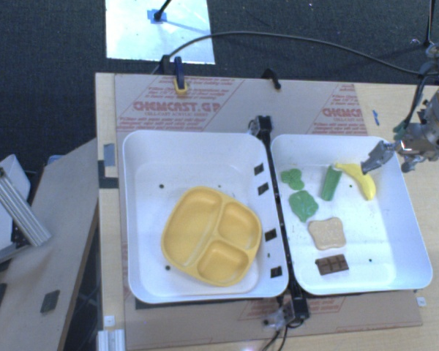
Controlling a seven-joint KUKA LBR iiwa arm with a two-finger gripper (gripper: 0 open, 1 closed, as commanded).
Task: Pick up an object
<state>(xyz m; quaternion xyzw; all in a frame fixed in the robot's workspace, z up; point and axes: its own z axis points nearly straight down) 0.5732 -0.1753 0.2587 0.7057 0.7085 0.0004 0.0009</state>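
Nearest the front rim of the right white plastic bin [413, 258] lies a small dark brown chocolate-bar piece [331, 265], flat and ridged into squares. Just behind it sits a tan toast-shaped slice [326, 232], matte and rounded at its corners. Further back come a lumpy green leafy toy [304, 205] and a smaller green lump [292, 178] near the bin's left wall, then an upright-looking green cylinder [329, 183], smooth and narrow, close beside a glossy yellow plastic banana [358, 179] that curves toward the bin's far right corner.

In the left white bin [143, 196] a yellow moulded tray with three compartments [211, 235] lies tilted toward the front edge; it is broad and shallow, offering little to pinch.

The two-finger gripper [381, 156] hangs over the far right part of the right bin, just above the banana's upper end; whether its fingers are spread or pressed together I cannot tell, and nothing shows between them.

The banana seems the likely target. To grasp it well, the fingers should probably straddle its narrow width across the curve, not along it, and descend clear of the green cylinder, since the slick plastic could slide out of a shallow pinch.
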